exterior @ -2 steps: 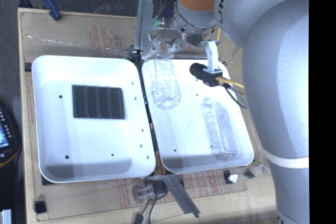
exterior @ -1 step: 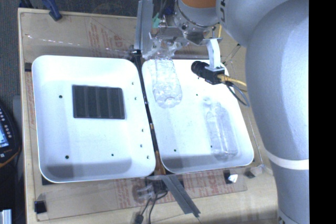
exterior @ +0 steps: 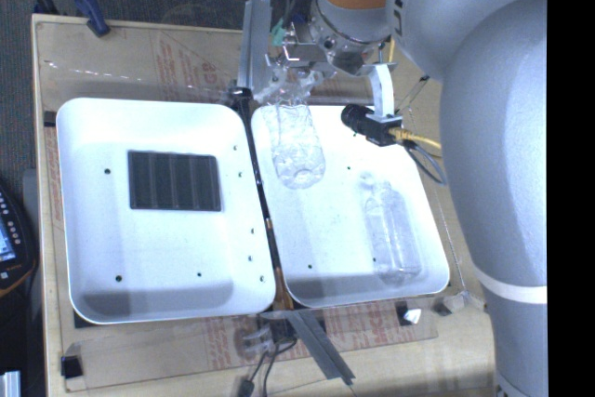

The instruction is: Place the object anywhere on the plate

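Left bin [exterior: 84,200]: dark plate [exterior: 175,180]; right bin [exterior: 330,284]: clear bottle [exterior: 392,232]; hand [exterior: 290,81] pinching second clear bottle [exterior: 296,149].

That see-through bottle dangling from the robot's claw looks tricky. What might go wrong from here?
1. The clear bottle hangs from the gripper by its top end alone, so it may slip or swing loose.
2. It hangs beside the rim between the two bins, so it might clip that rim on the way to the dark plate.
3. A second bottle lies below; a dropped bottle might hit it.
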Action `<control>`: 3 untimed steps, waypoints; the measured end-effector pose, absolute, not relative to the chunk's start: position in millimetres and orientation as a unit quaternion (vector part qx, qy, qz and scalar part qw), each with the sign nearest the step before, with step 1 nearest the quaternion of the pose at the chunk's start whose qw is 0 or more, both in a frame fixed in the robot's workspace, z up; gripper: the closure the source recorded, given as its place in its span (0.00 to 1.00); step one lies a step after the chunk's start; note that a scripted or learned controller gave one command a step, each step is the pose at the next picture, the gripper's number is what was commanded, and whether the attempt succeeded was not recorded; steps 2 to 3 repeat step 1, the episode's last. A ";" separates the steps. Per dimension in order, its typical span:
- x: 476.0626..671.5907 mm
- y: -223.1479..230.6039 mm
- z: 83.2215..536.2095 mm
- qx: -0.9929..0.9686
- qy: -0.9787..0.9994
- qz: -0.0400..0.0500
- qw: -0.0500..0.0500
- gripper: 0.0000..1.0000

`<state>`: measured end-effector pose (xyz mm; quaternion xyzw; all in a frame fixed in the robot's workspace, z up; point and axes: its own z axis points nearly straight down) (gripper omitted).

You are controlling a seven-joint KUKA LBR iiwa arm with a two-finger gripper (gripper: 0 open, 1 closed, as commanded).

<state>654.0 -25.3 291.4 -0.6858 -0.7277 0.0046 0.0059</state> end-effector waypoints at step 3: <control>655.8 -98.3 262.2 -0.749 -0.663 0.002 0.002 1.00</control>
